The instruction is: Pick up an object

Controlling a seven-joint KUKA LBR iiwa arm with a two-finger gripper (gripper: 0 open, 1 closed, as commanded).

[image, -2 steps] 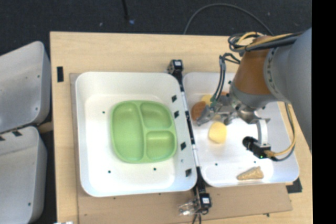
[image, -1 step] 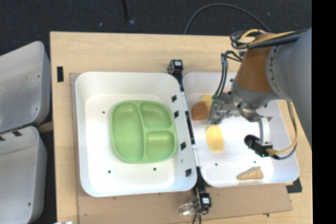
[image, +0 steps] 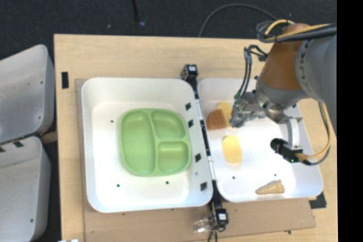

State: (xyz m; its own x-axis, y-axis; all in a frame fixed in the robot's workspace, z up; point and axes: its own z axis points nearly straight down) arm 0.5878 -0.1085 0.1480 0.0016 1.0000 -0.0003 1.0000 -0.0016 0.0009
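Camera view. Left bin [image: 91,122]: green tray [image: 154,141], centre. Right bin [image: 309,178]: brown piece [image: 216,119] at 9 o'clock, yellow piece [image: 232,149] centre, tan wedge [image: 270,188] at 5 o'clock. Gripper [image: 237,116] just beside brown piece, over pale lump [image: 225,109]; opening and hold cannot be told.

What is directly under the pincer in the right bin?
The pincer hangs over a yellow piece beside a brown bread-like item in the right bin. Part of the yellow piece is covered, so contact cannot be judged.
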